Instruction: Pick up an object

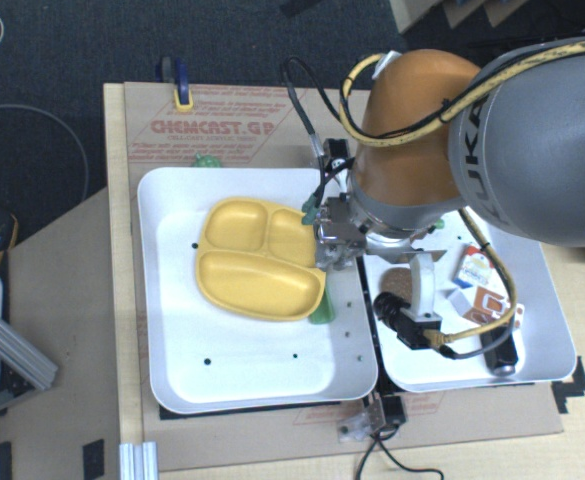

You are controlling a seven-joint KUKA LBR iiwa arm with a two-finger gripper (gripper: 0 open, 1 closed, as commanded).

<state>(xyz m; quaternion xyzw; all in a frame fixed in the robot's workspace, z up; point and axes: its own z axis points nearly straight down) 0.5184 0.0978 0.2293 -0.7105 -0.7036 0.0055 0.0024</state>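
Note:
A yellow divided plate [257, 258] lies in the left bin [242, 368], toward its right side. My gripper [332, 240] hangs below the orange wrist band, right at the plate's right rim near the wall between the two bins. The arm's bulk hides the gripper's tip and whatever lies beneath it. A small green piece [321, 313] pokes out from under the plate's lower right edge.
The right bin [547, 343] holds a brown round object [397, 281], an orange-and-white packet [484, 305], a blue-and-white packet [467, 268] and a black item [502, 353]. A cardboard sheet [222, 118] lies behind the bins. A green scrap [207, 161] sits at the left bin's far rim.

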